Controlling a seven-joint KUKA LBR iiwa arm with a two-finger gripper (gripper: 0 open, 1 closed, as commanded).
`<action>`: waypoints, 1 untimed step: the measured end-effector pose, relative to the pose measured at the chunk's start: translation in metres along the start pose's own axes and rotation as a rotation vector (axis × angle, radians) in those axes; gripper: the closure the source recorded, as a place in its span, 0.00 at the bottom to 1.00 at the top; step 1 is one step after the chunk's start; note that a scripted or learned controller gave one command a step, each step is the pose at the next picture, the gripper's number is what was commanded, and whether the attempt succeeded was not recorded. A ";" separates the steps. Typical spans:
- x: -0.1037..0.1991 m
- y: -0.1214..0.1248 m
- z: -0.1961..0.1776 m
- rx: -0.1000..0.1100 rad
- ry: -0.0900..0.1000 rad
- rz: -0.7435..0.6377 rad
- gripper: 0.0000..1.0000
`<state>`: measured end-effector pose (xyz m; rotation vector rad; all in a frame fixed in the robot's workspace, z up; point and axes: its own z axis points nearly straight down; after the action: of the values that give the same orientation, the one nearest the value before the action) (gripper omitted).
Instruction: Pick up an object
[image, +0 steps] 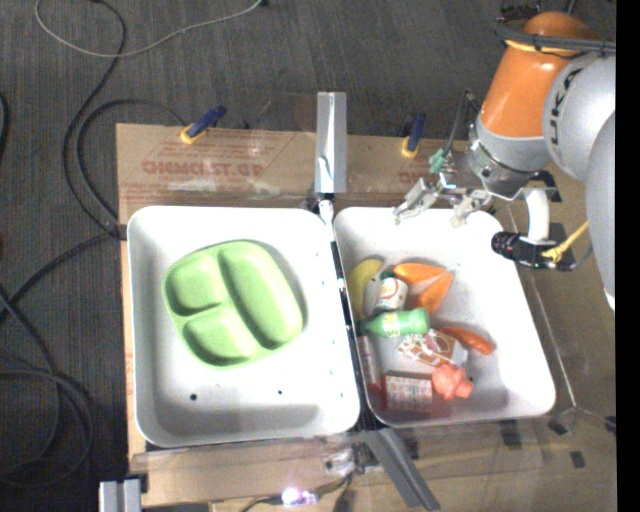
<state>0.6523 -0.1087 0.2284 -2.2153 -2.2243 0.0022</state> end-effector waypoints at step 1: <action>-0.034 -0.060 0.122 0.001 0.000 0.035 0.00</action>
<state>0.5920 -0.1427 0.1066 -2.2531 -2.1852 0.0031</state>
